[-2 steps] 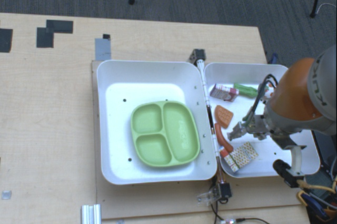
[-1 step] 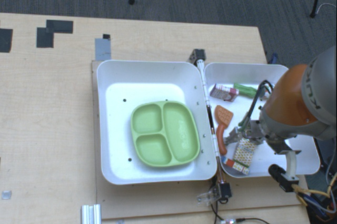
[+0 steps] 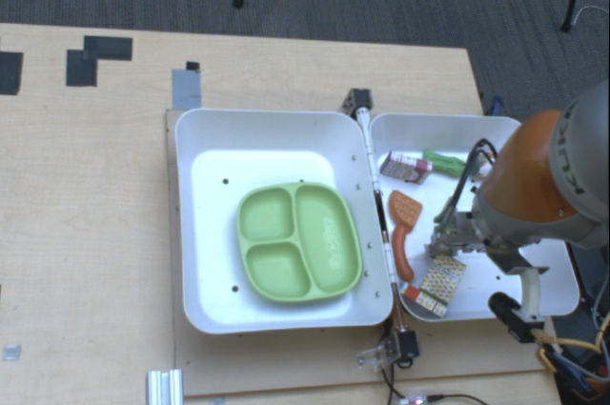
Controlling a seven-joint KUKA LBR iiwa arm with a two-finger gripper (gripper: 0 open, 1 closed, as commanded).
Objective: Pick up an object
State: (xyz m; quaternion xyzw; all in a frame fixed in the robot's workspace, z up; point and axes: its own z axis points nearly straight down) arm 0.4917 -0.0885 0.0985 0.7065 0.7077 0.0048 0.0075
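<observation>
My gripper [image 3: 444, 248] hangs low in the right bin [image 3: 562, 298], under the grey and orange arm. Right below it, at the bin's front edge, lies a patterned packet [image 3: 439, 285] with a red end; whether they touch I cannot tell. An orange-red sausage shape [image 3: 402, 256] lies to the gripper's left along the bin wall. Behind it is an orange wedge [image 3: 407, 208]. Near the back of the bin lie a small dark-red packet [image 3: 405, 168] and a green stick-like thing [image 3: 443, 162], partly hidden by the arm's cable.
The left bin [image 3: 205, 232] holds a light green divided plate [image 3: 298, 241] with three compartments. A ridge [image 3: 374, 193] separates the two bins. The arm covers much of the right bin's right half.
</observation>
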